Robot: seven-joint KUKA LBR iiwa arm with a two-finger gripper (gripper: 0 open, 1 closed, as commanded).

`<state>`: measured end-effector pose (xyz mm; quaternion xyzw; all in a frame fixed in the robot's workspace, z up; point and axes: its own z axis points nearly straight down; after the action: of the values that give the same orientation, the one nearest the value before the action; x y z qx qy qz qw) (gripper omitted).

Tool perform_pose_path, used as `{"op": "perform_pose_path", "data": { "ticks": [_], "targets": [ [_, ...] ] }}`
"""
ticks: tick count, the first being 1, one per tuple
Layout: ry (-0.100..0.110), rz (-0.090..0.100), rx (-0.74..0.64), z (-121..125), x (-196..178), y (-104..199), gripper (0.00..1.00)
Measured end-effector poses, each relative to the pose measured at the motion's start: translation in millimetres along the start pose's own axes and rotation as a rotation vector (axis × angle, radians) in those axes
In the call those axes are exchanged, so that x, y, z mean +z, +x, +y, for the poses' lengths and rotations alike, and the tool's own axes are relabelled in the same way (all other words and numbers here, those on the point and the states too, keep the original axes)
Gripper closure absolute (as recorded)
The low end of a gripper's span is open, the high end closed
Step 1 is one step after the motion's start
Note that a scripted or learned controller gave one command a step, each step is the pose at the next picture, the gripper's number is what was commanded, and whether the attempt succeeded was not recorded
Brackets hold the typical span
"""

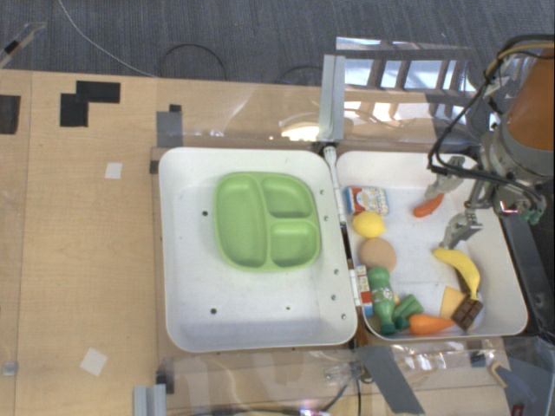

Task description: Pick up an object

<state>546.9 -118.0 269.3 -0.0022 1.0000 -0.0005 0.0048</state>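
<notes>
The fingers (454, 204) hang spread apart over the right bin (399, 176), and you can see nothing between them: one tip sits up near a small red-orange piece (427, 205), the other lower down, just above the banana (461, 268). Neither tip clearly touches either thing.

Your candidates for picking all lie in that right bin. The red-orange piece rests on the bin floor near the back, beside the upper finger. The banana curves along the right side of the bin, with a yellow wedge (451, 302) and a dark brown block (468, 312) just below it. Along the left wall you have a small printed carton (366, 200) at the back, then a lemon (368, 224), then a tan, egg-like ball (377, 254), then a green bottle-shaped item (381, 289) lying near a green pepper-like piece (406, 307) and an orange carrot (429, 324) at the front.

The left bin (191, 302) holds a green divided plate (266, 220), lying flat near its middle. Both bins sit side by side on the wooden surface (78, 258), and the arm (525, 120) comes in from the right.
</notes>
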Motion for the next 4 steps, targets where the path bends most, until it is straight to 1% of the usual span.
{"op": "perform_pose_path", "data": {
  "ticks": [1,2,3,4],
  "targets": [
    [-0.003,0.011,-0.105,-55.4,101.7,-17.1,0.00],
    [0.003,-0.008,-0.101,-78.6,179.4,-31.5,0.00],
    [0.006,-0.021,-0.109,-76.7,164.9,-36.4,1.00],
    [0.006,-0.020,-0.110,-76.3,165.4,-36.1,0.00]
  ]
}}
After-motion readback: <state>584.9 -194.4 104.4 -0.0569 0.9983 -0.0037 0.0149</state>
